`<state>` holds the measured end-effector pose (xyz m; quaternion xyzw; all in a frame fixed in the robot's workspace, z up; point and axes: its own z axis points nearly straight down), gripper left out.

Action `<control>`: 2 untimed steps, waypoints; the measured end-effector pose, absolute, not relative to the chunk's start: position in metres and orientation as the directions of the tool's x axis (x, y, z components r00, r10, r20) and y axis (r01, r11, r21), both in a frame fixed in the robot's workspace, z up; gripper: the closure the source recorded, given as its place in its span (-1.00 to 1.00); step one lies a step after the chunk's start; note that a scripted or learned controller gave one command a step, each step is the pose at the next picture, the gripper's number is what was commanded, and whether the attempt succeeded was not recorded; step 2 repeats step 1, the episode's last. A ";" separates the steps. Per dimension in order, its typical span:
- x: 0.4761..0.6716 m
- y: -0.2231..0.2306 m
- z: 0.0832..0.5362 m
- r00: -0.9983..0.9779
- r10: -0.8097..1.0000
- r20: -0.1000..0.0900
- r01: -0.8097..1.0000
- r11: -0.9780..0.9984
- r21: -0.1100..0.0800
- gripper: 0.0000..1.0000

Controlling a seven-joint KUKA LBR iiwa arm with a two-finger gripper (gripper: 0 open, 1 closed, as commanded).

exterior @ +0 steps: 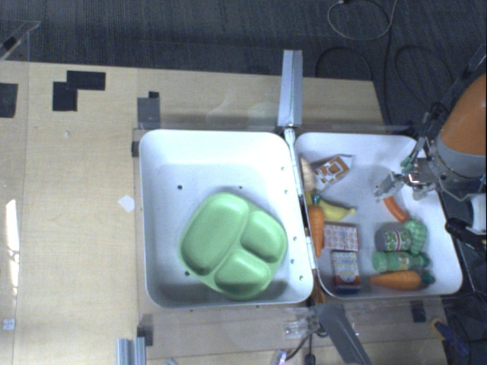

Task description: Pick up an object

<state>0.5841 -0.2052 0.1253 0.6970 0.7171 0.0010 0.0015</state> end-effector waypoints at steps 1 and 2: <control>0.555 -0.189 0.089 -0.131 0.991 -0.003 0.991 0.131 0.012 -1.00; 0.555 -0.189 0.089 -0.131 0.991 -0.003 0.991 0.131 0.012 -1.00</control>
